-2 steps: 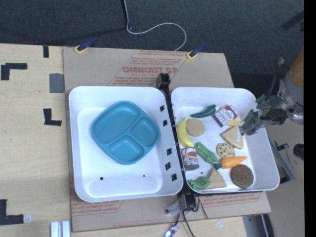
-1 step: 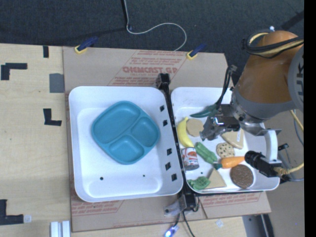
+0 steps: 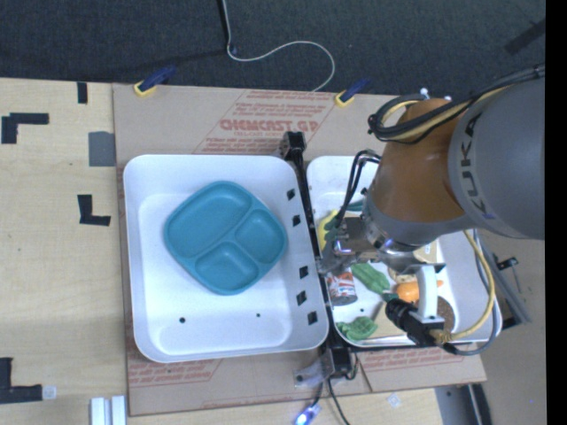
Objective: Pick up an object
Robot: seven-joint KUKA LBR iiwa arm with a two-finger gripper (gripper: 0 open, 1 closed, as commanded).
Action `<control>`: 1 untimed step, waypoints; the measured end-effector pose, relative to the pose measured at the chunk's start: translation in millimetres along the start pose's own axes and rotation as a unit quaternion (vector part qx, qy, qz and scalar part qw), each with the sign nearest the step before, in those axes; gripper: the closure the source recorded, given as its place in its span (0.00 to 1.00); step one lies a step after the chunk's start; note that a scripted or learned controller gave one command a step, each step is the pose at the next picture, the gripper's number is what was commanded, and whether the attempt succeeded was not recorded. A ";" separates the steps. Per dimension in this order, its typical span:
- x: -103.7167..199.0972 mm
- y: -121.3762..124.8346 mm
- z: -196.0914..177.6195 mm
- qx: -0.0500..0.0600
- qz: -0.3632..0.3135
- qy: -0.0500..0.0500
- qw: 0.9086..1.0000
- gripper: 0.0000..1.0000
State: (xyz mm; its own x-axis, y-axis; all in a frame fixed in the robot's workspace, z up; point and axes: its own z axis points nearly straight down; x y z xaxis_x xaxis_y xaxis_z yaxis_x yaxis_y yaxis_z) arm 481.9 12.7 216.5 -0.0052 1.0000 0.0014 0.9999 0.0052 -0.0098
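gripper (image 3: 341,248) low over right white bin (image 3: 483,277) | jaw state: cannot tell | nearest: small green soft leaf-shaped item (image 3: 372,279), just right and below, long axis diagonal

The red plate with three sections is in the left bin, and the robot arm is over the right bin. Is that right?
Not quite. The plate is blue, not red, as the camera view shows. It has three sections and lies in the left bin, and the arm is over the right bin.
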 end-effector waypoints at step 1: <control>34.2 1.9 -117.8 -0.010 -0.001 0.001 1.000 1.00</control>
State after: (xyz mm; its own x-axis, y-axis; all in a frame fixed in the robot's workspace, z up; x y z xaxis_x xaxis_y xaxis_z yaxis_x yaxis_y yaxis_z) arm 484.8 46.7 334.3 -0.0074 1.0000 0.0026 0.9999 0.0074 0.0103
